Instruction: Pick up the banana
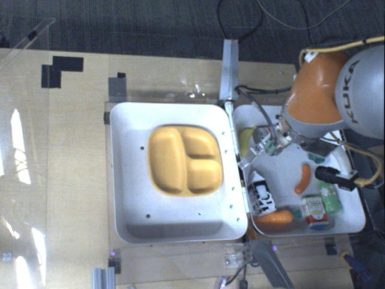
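A: Right, here's the pale wooden bench point(72, 161), with a strip of dark carpet point(120, 17) running along the far side. Thin black cables point(240, 11) loop across that carpet.

B: There are black tape marks point(60, 70) on the wood at the far left, and bright glare on the bench's left part. What about the bins?

A: They sit side by side, touching, with a metal rail point(230, 71) rising from the far end of the seam. The left bin point(126, 179) holds a yellow divided tray point(183, 160), sitting roughly in the middle.

B: And the right bin point(355, 218) is busy. There's a carrot point(274, 218) at the near edge and a black-and-white carton point(261, 197) just beyond it. An orange sausage point(302, 178) lies further right, with a small box point(313, 208) and a green packet point(329, 198) near the right corner.

A: The banana point(246, 138)?

B: It's a pale yellow-green shape against the right bin's left wall at the far end, partly hidden by hardware.

A: The arm point(337, 95) comes in from the right, its orange band over the bin's far side. The gripper point(269, 144) hangs just right of the banana.

B: Open or closed?

A: I can't tell. It's a tangle of metal and wires from up here, and I can't make out whether it touches the banana.
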Tool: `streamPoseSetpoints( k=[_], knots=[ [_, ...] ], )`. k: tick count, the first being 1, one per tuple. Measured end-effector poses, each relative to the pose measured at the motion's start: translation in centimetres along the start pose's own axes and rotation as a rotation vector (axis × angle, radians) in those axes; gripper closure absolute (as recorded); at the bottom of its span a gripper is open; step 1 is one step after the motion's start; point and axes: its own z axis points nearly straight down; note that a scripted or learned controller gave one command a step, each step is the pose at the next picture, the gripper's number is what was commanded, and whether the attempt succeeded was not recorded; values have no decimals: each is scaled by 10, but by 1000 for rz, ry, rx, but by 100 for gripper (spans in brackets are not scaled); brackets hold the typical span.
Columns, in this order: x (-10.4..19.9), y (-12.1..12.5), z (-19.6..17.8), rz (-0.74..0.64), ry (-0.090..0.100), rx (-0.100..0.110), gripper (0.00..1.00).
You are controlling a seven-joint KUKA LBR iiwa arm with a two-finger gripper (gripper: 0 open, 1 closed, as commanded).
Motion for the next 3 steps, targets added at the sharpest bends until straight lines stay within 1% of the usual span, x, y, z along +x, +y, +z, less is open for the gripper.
streamPoseSetpoints(
  k=[1, 2, 3],
  knots=[
    [-26, 12, 20, -12, 10, -1, 0],
    [-34, 17, 25, 16, 28, 9, 0],
    [-37, 18, 26, 34, 32, 9, 0]
  ],
)
